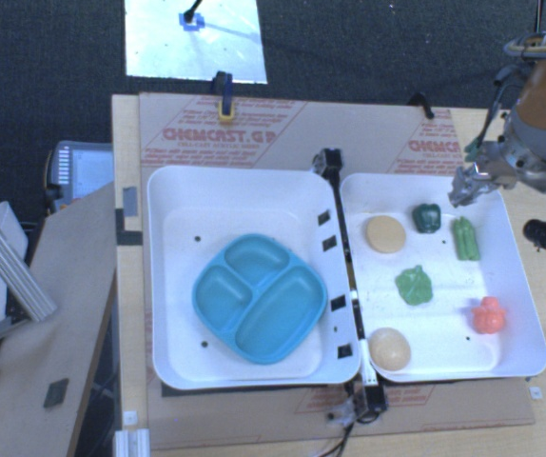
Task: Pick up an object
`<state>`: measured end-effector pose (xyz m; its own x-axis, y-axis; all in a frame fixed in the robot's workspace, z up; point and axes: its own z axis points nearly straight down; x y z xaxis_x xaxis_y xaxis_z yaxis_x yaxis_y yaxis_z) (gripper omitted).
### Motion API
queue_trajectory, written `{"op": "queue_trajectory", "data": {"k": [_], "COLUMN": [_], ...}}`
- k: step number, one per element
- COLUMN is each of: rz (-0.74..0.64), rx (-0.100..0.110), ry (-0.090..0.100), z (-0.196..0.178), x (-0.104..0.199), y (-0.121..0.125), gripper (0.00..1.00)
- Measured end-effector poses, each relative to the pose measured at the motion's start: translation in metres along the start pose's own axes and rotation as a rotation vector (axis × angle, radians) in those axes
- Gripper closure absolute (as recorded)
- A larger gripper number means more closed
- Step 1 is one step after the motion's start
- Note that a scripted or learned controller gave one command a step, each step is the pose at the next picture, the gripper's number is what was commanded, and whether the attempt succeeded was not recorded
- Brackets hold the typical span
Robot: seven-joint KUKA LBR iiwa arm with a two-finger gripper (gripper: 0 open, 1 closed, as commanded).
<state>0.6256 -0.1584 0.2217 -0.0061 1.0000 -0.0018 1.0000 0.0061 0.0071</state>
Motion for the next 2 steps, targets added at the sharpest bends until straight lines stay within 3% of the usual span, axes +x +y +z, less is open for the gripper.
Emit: {"op": "queue_trajectory", "data": {"k": [1,2], "rz": [0.0,-0.003], "rx": [0.002,0.007], "ry": [0.001,0.003], "z": [-0.018,-0.01], "x": [0.0,0.056], "y": [0.001,0.0], "gripper": [1.0,1.0]}}
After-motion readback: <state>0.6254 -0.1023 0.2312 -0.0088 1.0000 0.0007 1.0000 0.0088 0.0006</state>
